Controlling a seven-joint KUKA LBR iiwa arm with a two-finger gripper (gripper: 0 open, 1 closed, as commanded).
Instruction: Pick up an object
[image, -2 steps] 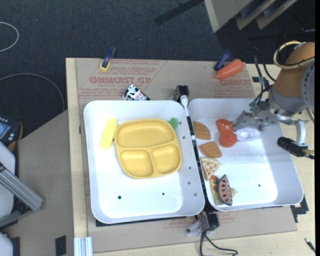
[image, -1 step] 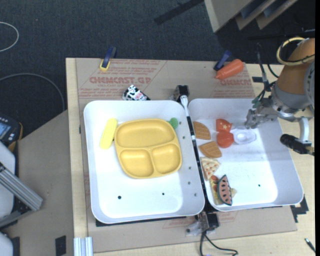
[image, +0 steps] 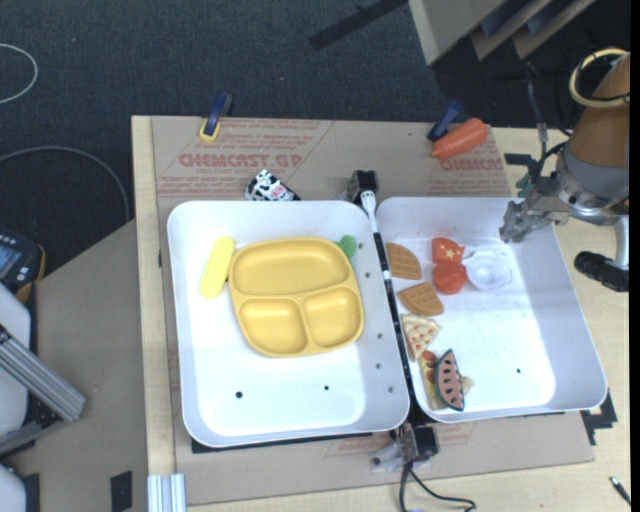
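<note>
Overhead, the gripper (image: 515, 222), its state impossible to tell, hung just beside the tomato pieces (image: 448, 265) in the right bin (image: 560, 330); these looked light, smooth, likely slippery, best pinched across the middle.

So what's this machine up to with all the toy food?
A robot arm reaches in from the right, its end effector poised over the upper corner of the right bin. It holds nothing yet. Toy food such as a tomato and watermelon slice lies there. The left bin holds a yellow divided plate.
</note>
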